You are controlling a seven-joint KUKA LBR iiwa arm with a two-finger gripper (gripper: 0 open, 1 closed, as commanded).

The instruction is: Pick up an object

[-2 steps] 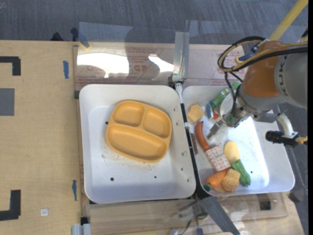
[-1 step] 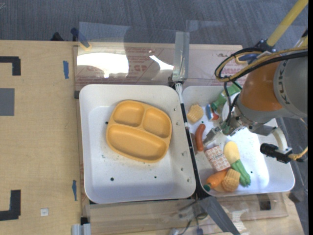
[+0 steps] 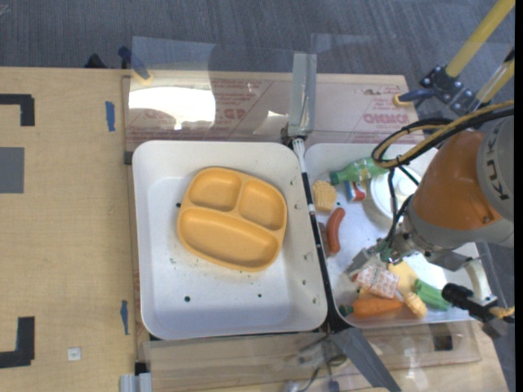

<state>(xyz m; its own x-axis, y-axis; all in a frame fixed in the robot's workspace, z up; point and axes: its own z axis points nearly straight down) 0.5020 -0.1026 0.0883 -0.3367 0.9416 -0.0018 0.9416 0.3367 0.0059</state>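
Note:
My gripper (image 3: 377, 260) hangs low in the right bin (image 3: 346, 248), under the grey arm with its orange band (image 3: 454, 188). Just below it lies a red-and-white patterned packet (image 3: 380, 283), touching or nearly touching the gripper. An orange carrot (image 3: 377, 306) rests in front of the packet, with a small yellow piece (image 3: 415, 304) and a green item (image 3: 431, 294) to its right. To the gripper's left lies a red sausage (image 3: 333, 229). A tan waffle piece (image 3: 324, 194) and a green bottle (image 3: 357, 172) sit at the bin's far side.
A white bowl (image 3: 382, 200) stands partly hidden behind the arm. The left bin (image 3: 155, 243) holds an orange divided plate (image 3: 233, 216). A grey divider wall (image 3: 315, 235) runs between the bins. Cables loop above the arm.

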